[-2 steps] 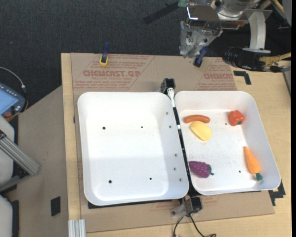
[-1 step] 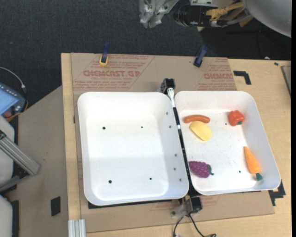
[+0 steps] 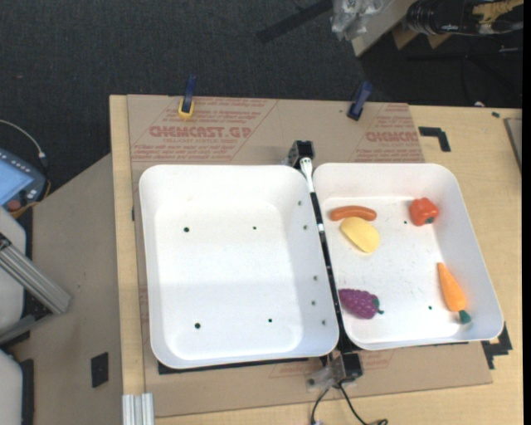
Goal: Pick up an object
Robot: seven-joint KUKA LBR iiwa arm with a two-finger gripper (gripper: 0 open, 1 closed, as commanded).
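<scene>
The jaws point(image 3: 358, 21) sit at the far edge above the tabletop point(image 3: 274, 124), too blurred to tell if open or closed. All objs lie in the right bin point(image 3: 390, 176): sausage point(image 3: 353, 213) touching the yellow piece point(image 3: 362, 236), so a grasp there may catch both or slip; grapes point(image 3: 359, 303) and carrot point(image 3: 452, 290) lie near walls, so risk of hitting a wall.

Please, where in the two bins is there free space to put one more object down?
The left bin offers bare floor from wall to wall. In the right bin, a free patch lies between the yellow piece, the grapes and the carrot. It is crowded near the sausage and red pepper.
</scene>
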